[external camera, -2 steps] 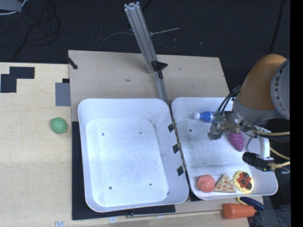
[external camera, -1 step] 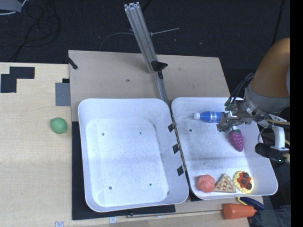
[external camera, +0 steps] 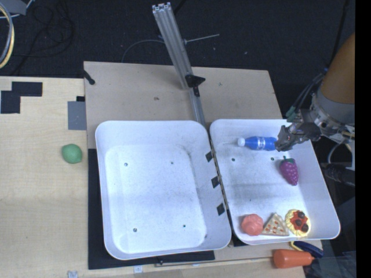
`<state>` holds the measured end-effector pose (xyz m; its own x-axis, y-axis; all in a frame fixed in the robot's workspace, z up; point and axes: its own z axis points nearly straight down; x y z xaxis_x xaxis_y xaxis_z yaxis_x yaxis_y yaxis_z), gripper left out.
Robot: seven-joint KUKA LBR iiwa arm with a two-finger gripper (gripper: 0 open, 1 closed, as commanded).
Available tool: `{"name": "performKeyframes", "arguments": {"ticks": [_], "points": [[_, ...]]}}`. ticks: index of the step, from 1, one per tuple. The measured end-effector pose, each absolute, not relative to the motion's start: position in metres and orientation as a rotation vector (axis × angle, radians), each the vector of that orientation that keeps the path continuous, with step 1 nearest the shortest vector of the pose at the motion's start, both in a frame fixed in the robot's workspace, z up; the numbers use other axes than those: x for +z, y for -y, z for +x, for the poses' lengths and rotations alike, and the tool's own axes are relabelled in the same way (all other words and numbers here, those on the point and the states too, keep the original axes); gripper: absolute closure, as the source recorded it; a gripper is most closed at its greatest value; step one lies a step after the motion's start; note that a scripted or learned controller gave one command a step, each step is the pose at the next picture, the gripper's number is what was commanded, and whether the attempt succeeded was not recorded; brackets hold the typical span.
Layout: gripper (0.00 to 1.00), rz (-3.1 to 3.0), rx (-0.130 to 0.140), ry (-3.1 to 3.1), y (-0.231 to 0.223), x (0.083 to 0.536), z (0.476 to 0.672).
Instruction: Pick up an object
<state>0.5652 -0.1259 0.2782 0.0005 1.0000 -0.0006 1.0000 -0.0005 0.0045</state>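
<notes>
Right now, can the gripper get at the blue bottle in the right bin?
Probably yes. The gripper sits right at the blue bottle's near end, at the back of the right bin. Nothing lies between them; the purple grapes are apart, closer to the front.

A green ball [external camera: 72,153] was seen on the bench left of the bins; an orange object [external camera: 291,258] was placed below the right bin

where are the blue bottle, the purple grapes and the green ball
blue bottle [external camera: 259,143], camera view, on its blue body
purple grapes [external camera: 290,171], camera view, middle of the bunch
green ball [external camera: 72,153], camera view, centre of the ball
</notes>
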Motion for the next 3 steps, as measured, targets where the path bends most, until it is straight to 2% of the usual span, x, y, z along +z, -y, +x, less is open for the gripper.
{"name": "performKeyframes", "arguments": {"ticks": [2, 3], "points": [[1.00, 2.219, 0.000, -2.224, 0.037, 0.264, 0.580], [1.00, 2.219, -0.001, -2.224, -0.016, 0.259, 0.601]]}}
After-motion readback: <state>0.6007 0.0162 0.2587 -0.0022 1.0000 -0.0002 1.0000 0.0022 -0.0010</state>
